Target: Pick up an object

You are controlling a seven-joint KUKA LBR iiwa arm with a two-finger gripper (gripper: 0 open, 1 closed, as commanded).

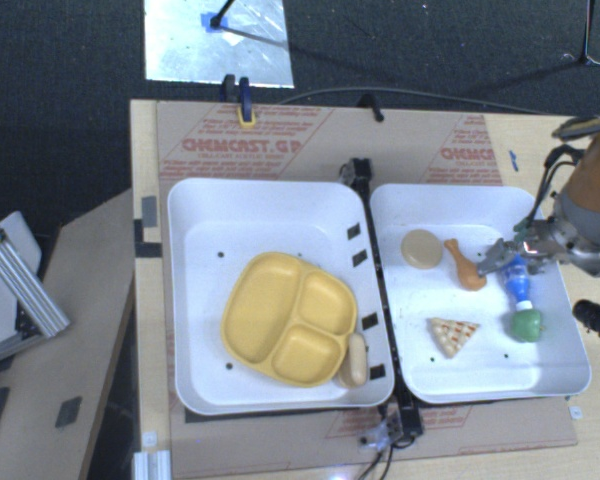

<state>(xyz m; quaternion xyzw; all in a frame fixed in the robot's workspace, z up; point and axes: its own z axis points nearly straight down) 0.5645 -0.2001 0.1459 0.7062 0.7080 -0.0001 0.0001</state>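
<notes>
Beneath the gripper lies a blue-and-white bottle, green-capped.

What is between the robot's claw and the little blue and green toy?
Nothing visible is. The gripper sits right above the blue end of the blue and green toy in the right bin. The toy drumstick lies just to its left, close beside it but not in the way.

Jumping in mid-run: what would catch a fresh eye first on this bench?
The yellow divided tray dominates the left bin, with a small tan piece at its lower right edge. In the right bin the gripper sits above the blue and green toy, beside an orange drumstick.
</notes>
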